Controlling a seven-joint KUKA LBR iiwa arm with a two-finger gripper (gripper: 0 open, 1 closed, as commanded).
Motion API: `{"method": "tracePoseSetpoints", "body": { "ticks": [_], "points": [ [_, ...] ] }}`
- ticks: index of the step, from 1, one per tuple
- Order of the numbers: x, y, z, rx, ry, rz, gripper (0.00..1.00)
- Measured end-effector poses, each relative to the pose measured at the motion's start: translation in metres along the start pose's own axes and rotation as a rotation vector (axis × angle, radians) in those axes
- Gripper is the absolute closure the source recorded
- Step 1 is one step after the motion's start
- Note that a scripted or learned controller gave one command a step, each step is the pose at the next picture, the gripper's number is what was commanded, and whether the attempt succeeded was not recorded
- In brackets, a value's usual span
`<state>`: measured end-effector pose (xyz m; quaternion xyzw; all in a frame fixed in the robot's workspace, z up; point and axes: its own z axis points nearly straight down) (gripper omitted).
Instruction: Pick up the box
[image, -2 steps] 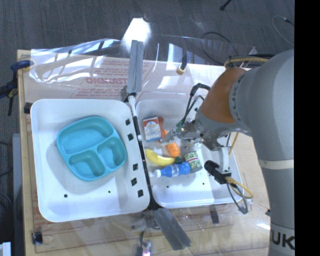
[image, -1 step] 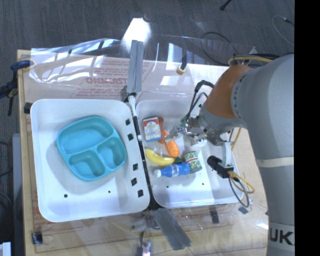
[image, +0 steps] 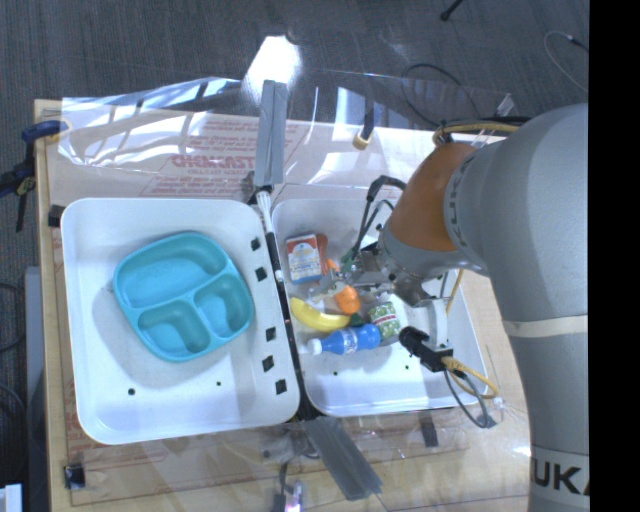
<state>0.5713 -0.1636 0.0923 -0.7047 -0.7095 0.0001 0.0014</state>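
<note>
The box (image: 304, 257), a small red and white carton, lies flat in the upper left part of the right bin (image: 400, 400), close to the divider between the two bins, with a banana (image: 318, 317), an orange ball (image: 346, 299) and a blue-labelled bottle (image: 345, 340) clustered just below and to its right. The gripper (image: 368, 268) hangs low over that clutter, to the right of the box and apart from it; whether it is spread or closed cannot be told. A blue compartment plate (image: 182, 296) rests in the left bin (image: 90, 390).

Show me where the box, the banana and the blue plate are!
box (image: 304, 256), camera view, middle of its top face.
banana (image: 318, 318), camera view, middle of its curve.
blue plate (image: 182, 295), camera view, centre divider.
</note>
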Motion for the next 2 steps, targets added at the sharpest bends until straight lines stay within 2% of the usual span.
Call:
{"method": "tracePoseSetpoints", "body": {
  "ticks": [1, 2],
  "points": [
    [0.0, 0.001, -0.01, 0.001, 0.001, -0.004, 1.0],
    [0.051, -0.006, -0.128, -0.002, -0.002, 0.055, 1.0]
  ]
}}
